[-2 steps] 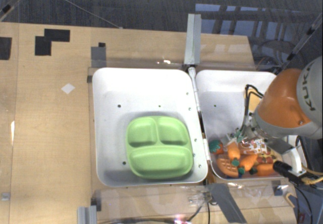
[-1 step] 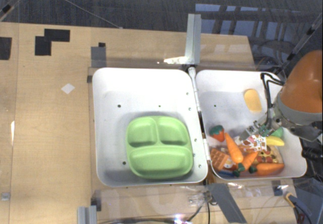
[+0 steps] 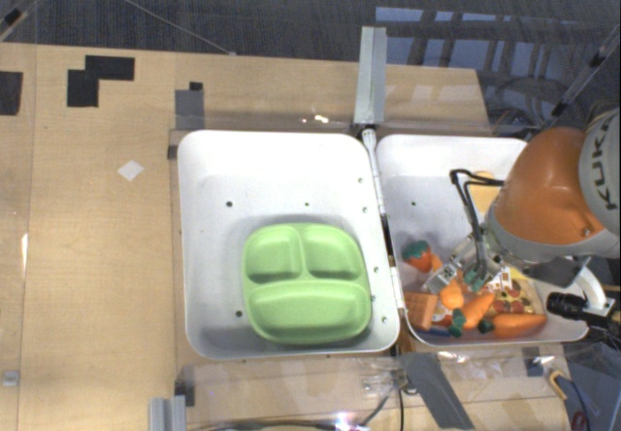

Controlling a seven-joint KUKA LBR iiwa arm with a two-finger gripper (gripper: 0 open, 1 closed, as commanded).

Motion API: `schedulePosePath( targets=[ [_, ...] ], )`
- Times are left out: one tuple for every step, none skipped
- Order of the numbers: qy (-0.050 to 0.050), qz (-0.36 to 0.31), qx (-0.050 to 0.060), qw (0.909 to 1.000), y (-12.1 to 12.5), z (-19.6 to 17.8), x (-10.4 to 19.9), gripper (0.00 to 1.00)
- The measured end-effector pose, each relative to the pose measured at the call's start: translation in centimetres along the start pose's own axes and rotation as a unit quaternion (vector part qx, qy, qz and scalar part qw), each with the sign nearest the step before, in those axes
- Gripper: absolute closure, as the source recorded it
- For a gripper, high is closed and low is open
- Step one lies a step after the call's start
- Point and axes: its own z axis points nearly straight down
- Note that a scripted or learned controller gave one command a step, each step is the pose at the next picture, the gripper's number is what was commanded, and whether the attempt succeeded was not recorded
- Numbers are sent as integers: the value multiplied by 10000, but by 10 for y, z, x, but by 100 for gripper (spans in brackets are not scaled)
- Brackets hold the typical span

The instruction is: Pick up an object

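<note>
The right bin (image 3: 427, 186) holds a heap of small toy foods along its near side. Among them are a long orange carrot (image 3: 519, 324), a shorter orange piece (image 3: 477, 309), an orange block (image 3: 419, 308) and a small red and green item (image 3: 417, 253). My gripper (image 3: 472, 274) hangs low over this heap, right above the orange pieces, below the grey wrist and its orange band (image 3: 548, 191). The arm hides part of the heap on the right side.
A green divided plate (image 3: 307, 283) lies in the left bin (image 3: 223, 177), toward its near edge. A grey metal post (image 3: 369, 80) stands behind the ridge between the two bins. Black cable (image 3: 466, 188) loops beside the wrist.
</note>
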Motion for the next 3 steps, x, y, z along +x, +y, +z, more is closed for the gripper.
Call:
schedulePosePath(
  targets=[
    [-15, 1141, -25, 9935, -22, 18, -27, 0],
    [40, 1304, 56, 9914, 17, -72, -42, 0],
    [54, 391, 58, 9992, 23, 14, -48, 0]
  ],
)
